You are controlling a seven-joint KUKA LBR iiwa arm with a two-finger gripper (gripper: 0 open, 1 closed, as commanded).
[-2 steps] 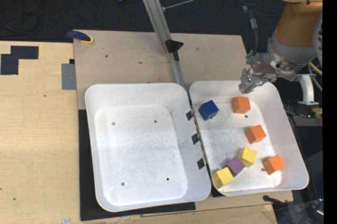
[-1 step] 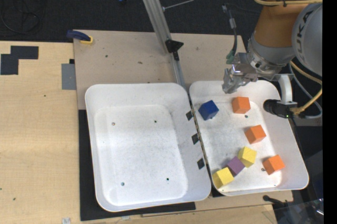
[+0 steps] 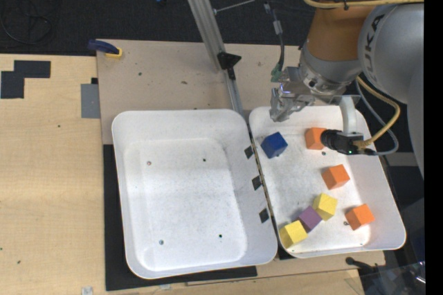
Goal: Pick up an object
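My gripper (image 3: 282, 109) hangs over the far left corner of the right bin (image 3: 387, 221), its metal fingers pointing down. Just in front of it and slightly left lies a blue cube (image 3: 274, 145), apart from the fingertips. Nothing shows between the fingers. Further right an orange cube (image 3: 314, 138) sits by the black sensor block. Another orange cube (image 3: 336, 176) lies mid-bin, and a third orange cube (image 3: 358, 216) near the front right. Two yellow cubes (image 3: 326, 206) (image 3: 293, 233) flank a purple cube (image 3: 309, 219) at the front.
The left bin (image 3: 131, 148) stands beside the right one, joined by black clips. A slanted aluminium rail (image 3: 204, 16) rises behind the bins. The grey arm with its orange band (image 3: 346, 16) looms over the right bin's far side.
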